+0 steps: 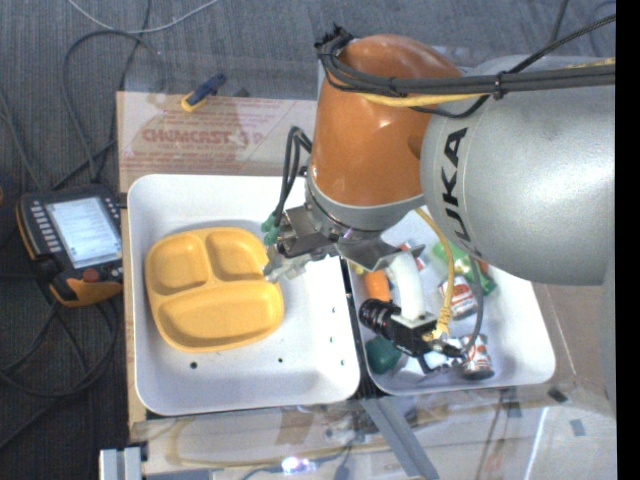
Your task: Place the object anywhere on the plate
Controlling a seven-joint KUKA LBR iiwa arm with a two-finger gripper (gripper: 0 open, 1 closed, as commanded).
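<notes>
A yellow divided plate with three compartments lies in the left white bin, towards its left side. My gripper hangs under the orange wrist band, right at the plate's right rim, near the upper right compartment. A small green bit shows at the gripper's upper left; I cannot tell whether it is a held thing or part of the tool. The arm's bulk hides the gripper's tip.
The right bin holds several loose things: an orange piece, a white bottle, a small can, another can, a dark teal object. A handheld controller lies left of the bench.
</notes>
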